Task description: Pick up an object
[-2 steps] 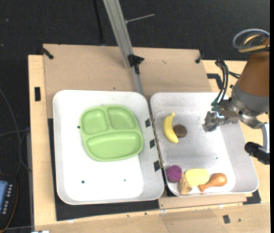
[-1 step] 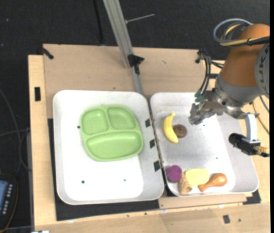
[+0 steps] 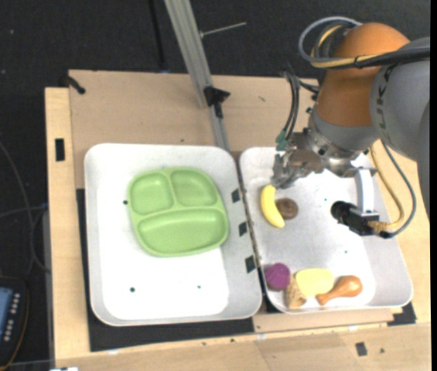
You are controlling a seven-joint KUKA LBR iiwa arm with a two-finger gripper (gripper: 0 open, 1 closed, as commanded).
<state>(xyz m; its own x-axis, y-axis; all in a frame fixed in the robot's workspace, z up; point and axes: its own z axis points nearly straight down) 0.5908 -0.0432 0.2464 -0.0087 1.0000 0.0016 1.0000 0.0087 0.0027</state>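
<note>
Reaching in over the right bin, gripper low near the bin's back left corner, nothing seen between the fingers; how far apart they stand cannot be told from this angle

Just below the fingers: banana, lying lengthwise, with a small brown lump touching its right side. Well below, along the front wall: purple ball, yellow block, orange drumstick-shaped toy. Far to the left, in the other bin: green divided plate

Judged to be the approach step, nothing lifted yet. Next move likely calls for lining up over the banana, straddling its narrow width, descending, closing, then lifting. Risk: brown lump crowding one finger
</note>
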